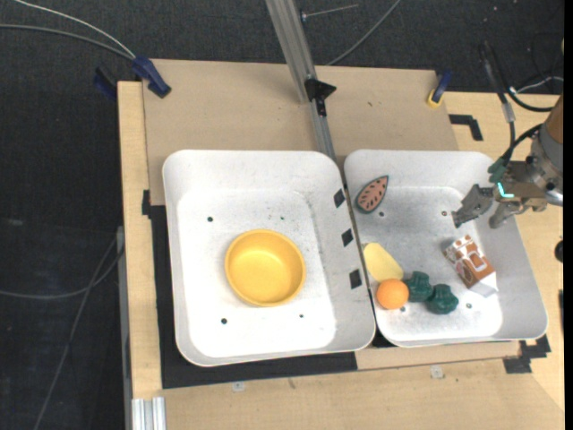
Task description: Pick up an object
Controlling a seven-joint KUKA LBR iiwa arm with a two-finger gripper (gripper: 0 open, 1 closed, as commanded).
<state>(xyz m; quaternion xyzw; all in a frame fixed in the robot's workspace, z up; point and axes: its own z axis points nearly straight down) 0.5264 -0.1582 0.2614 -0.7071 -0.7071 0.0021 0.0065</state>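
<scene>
Plainly, two shallow white bins sit side by side on a tan bench (242, 106); the left bin (192, 330) holds a yellow bowl (264, 266), upright, a little near of its middle; the right bin (528, 316) holds everything else. Up in the far-left corner of that right bin lies a pink leaf-shaped piece (372, 193), close to the wall shared with the left bin; along the near side sit a pale yellow wedge (382, 262), an orange ball (392, 294) just beside and nearer than it, and a dark green lumpy toy (432, 294) immediately right of the ball, so close the two seem to touch; further right a brown and white boxy object (470, 260) lies tilted, apart from the green toy. Entering from the right, the gripper (483, 210) hangs over the far-right part of the right bin, just beyond the brown and white object; its two fingers are spread apart with nothing between them, one finger (468, 208) angled toward the bin's middle. A slim metal pole (291, 34) slants from the top edge down to the gap between the bins.
</scene>
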